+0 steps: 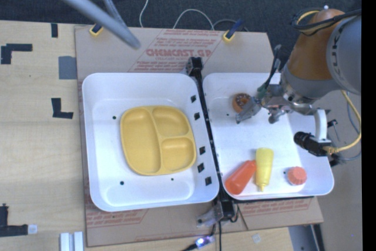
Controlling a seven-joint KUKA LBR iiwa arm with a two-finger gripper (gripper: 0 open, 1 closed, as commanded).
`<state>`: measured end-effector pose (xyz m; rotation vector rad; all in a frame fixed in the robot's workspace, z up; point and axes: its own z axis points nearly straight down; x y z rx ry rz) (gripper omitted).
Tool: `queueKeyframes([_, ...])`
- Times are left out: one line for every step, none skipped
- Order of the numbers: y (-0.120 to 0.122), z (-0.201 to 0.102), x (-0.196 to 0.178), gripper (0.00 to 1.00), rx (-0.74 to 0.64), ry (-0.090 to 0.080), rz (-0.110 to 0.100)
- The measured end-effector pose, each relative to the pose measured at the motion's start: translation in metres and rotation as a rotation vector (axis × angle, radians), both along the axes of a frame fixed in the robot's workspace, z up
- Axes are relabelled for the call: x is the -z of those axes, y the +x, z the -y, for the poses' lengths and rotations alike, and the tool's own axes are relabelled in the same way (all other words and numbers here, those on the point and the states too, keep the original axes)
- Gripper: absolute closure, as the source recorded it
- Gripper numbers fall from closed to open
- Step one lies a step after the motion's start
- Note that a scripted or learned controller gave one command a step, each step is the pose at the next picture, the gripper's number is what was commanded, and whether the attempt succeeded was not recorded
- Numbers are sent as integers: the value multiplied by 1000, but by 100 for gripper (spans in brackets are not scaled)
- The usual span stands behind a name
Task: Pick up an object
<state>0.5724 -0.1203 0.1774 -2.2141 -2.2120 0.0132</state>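
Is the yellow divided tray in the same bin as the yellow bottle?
No: the yellow divided tray lies in the left bin, while the yellow bottle lies in the right bin.

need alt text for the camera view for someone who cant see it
A grey and orange robot arm reaches from the right over the right white bin, its pincer beside a small brown-orange object. That bin also holds an orange carrot-like toy, a yellow bottle and a small orange piece; the left bin holds a yellow divided plate.
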Motion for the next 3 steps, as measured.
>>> queueKeyframes([3,0,-6,0,-3,-2,12])
queueKeyframes([8,4,41,0,-2,-3,9])
queueKeyframes([8,3,94,0,-3,-4,12])
